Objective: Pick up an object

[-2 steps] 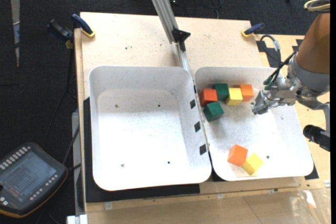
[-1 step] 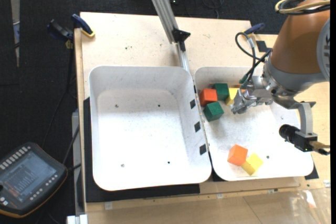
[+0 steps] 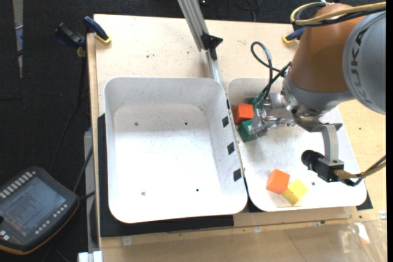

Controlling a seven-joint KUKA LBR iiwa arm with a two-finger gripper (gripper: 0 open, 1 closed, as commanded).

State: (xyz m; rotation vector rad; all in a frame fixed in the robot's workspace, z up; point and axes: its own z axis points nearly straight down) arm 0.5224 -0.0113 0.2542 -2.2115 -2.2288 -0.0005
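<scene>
You find the tool (image 3: pixel 265 121) low in the right-hand shallow white bin (image 3: pixel 344 196), at the small orange block (image 3: pixel 244 111) and the green block (image 3: pixel 250 130) by the bin's left wall. Whether it stands apart or together, you cannot tell. Judge the blocks light, rigid and flat-faced; grip across opposite faces. The orange block looks near-cubic, without a clear long axis.

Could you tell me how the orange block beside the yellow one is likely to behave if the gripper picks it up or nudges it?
The orange block looks like a solid, flat-faced cube, so it would probably stay stiff and slide rather than roll. It seems small, so likely light. It touches the yellow block, so a nudge may shift both across the right bin.
</scene>
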